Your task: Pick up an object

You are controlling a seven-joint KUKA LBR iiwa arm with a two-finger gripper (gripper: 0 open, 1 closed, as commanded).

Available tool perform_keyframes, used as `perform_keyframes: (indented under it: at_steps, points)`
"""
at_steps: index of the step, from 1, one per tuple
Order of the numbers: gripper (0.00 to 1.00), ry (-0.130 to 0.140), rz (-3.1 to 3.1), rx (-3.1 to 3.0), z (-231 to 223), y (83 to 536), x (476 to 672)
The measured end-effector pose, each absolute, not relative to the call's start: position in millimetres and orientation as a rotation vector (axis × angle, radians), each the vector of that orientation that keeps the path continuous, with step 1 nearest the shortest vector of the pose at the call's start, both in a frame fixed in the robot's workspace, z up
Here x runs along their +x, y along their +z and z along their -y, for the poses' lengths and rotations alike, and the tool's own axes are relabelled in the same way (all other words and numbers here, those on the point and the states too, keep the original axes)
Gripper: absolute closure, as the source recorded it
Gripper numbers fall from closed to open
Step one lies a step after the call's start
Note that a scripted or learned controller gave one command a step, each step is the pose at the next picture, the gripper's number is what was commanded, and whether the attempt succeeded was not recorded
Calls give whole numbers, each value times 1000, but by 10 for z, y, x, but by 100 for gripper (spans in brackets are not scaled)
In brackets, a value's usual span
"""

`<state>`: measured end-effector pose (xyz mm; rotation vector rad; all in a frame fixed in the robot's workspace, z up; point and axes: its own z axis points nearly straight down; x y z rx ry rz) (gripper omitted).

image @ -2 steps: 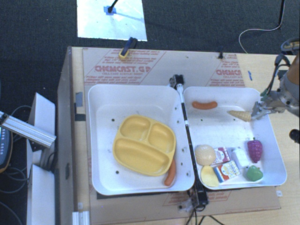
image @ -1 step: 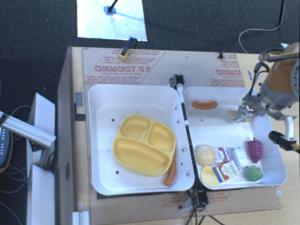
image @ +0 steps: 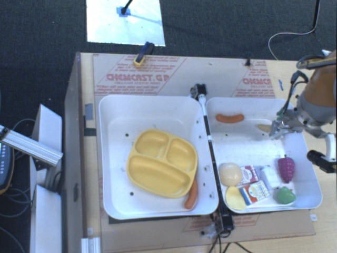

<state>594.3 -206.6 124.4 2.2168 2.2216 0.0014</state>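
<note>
Left bin, white shallow plastic: yellow compartment tray, smooth moulded, three sections, lying flat mid-bin. Orange-brown sausage just beside the tray's lower right corner, against the bin's right wall. Divider rail between the bins, dark and thin.

Right bin: second sausage lies alone near the back wall. Front row is crowded: pale round bun, yellow disc beneath it, small printed cartons touching each other, purple bumpy grape-like fruit, shiny green fruit just below it. Small tan piece near the back, beside the gripper.

Gripper, metallic, low over the right bin's back right part, near the tan piece; finger opening cannot be told, nothing visibly held. Arm grey and orange, entering from the right.
</note>
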Motion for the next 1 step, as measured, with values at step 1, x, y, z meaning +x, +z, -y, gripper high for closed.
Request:
perform_keyframes:
  at_steps: [1]
  points:
    - [0,1,-2222,2217,2065,1242,5942]
